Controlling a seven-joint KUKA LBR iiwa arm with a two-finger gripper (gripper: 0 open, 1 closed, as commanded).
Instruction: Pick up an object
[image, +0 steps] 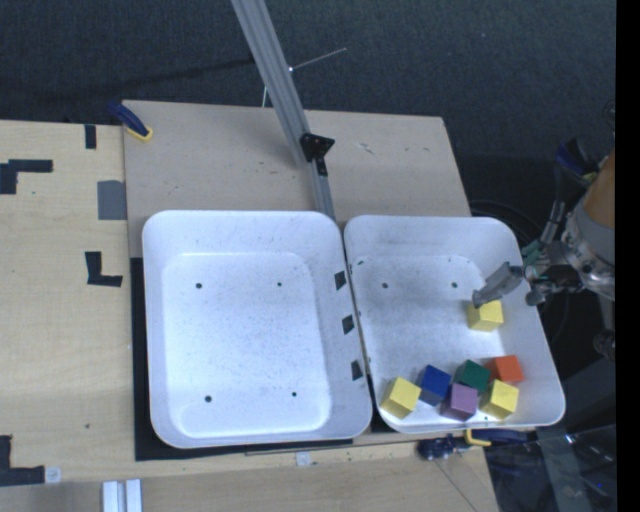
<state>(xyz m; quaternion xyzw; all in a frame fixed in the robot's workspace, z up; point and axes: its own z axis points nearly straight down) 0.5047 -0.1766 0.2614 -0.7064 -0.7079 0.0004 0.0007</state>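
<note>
While the gripper (492, 291) touches a yellow cube (486, 316), five cubes (456, 389) cluster nearby

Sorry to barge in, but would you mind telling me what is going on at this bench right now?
A robot arm reaches in from the right over the right bin, trying to pick up an object. Its gripper sits right at a lone yellow block near the bin's right side; whether it has hold of it is unclear. The other blocks cluster along the near edge: yellow, blue, purple, green, orange and another yellow.
</note>
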